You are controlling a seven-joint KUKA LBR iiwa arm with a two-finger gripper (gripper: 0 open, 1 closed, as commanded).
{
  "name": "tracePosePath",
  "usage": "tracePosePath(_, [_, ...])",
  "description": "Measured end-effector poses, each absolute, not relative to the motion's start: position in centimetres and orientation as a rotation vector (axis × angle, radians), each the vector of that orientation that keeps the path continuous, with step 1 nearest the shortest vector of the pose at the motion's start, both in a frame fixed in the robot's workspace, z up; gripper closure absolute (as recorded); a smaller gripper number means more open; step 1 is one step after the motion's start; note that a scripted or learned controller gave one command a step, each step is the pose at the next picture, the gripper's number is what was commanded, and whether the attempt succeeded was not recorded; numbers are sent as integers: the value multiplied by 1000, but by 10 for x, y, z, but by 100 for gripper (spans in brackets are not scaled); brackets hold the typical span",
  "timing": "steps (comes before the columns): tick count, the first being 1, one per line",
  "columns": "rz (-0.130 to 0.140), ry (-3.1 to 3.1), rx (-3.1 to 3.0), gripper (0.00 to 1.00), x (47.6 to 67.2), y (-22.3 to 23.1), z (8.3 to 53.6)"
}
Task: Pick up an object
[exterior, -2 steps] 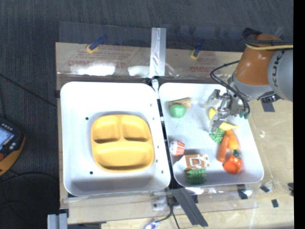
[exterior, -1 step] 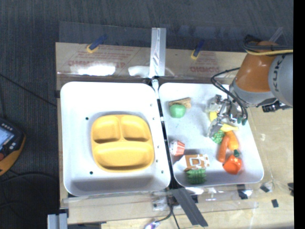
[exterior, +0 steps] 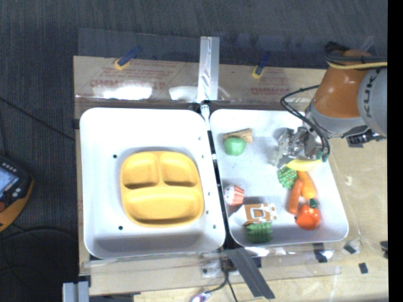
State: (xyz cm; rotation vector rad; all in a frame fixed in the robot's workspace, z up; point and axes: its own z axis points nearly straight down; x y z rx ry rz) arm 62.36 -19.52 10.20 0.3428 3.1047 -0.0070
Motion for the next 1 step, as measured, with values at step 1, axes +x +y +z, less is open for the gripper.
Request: tracePosePath(1, [-7,3105,343,0,624,-195,102])
